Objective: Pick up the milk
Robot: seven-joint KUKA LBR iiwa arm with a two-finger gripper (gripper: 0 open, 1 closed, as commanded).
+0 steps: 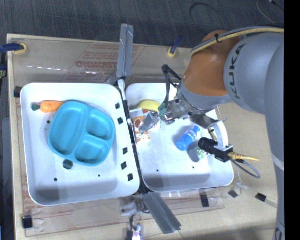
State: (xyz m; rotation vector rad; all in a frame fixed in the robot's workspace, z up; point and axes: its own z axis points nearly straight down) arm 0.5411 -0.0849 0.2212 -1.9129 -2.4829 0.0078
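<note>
Dark carpet surrounds the wooden bench (pixel 65 54), which carries two shallow white bins side by side, pushed together so both stay within my reach. My arm (pixel 240 64) is the biggest thing here, its grey bulk and orange band coming in over the right bin's far right corner, wrist bent down and toward the divider. In the left bin (pixel 35 184) a blue sectioned plate (pixel 82 132) takes up the middle, with a carrot (pixel 51 105) lying against its far left corner. In the right bin (pixel 175 179), a blue bottle (pixel 187 138) lies near the middle on its side, and a banana (pixel 149 105) rests near the far edge. Just below the banana, close against the dividing wall, sits a small printed carton (pixel 140 126) that I take to be the milk, though it is too blurred to be sure. My gripper (pixel 155 118) is right over that carton's near-right side, touching or nearly so; I cannot tell how its jaws stand.
</note>
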